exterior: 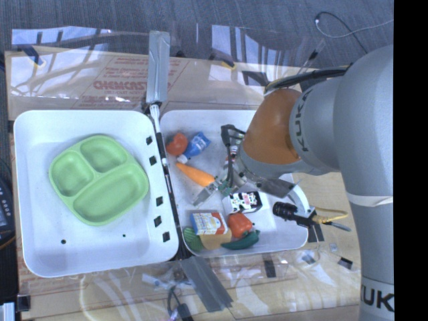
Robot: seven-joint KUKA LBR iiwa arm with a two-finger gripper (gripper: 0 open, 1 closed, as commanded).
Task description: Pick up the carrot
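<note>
The carrot [194, 174] is orange with a pale stub at its left end and lies slanted in the left part of the right bin [200, 122]. My gripper [223, 180] hangs just off the carrot's right tip, low over the bin floor. The grey arm and its orange band [271, 136] cover the bin's right half. Nothing shows the carrot lifted; it rests on the floor of the bin.
An orange and blue toy [187, 143] lies above the carrot. A small carton [208, 223], a red vegetable [241, 225], a green piece [242, 241] and a black-and-white box [245, 201] crowd the bin's front. The left bin [33, 179] holds a green divided plate [99, 178].
</note>
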